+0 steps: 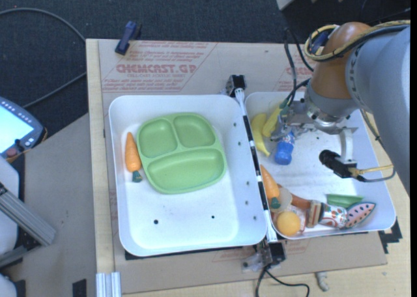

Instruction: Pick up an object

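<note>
Camera view: gripper (pixel 287 134) low in right bin (pixel 378 165), at banana (pixel 262 131) and blue bottle (pixel 284 152); finger state cannot tell. Carrot (pixel 269 185), orange (pixel 288 223) and toys along that bin's near edge. Left bin (pixel 176 224) holds green tray (pixel 182 152), second carrot (pixel 132 152) just beside it.

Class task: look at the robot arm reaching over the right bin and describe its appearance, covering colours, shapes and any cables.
The arm is a thick, rounded grey tube with an orange band above the wrist. Below the band sits a grey metallic wrist section carrying the gripper. Thin black cables run along the wrist, and a yellow cable loops around the orange band.
</note>
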Robot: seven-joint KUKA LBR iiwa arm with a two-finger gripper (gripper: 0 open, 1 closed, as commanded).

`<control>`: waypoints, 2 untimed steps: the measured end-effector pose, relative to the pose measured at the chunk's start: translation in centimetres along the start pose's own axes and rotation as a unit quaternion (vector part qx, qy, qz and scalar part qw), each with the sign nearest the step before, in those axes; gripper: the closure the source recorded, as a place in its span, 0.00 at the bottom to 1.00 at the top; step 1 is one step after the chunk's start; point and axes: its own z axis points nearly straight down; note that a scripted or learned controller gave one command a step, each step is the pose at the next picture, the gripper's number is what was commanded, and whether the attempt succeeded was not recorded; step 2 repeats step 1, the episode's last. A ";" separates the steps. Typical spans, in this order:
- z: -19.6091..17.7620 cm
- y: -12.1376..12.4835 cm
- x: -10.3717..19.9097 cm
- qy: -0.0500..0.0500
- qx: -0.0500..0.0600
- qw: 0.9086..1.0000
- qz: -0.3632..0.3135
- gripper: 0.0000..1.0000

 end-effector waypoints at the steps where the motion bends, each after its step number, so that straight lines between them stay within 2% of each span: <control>1: -11.1 -7.4 5.9 0.001 0.001 1.000 0.000 1.00; 2: -11.1 -7.4 5.9 0.001 0.001 1.000 0.000 1.00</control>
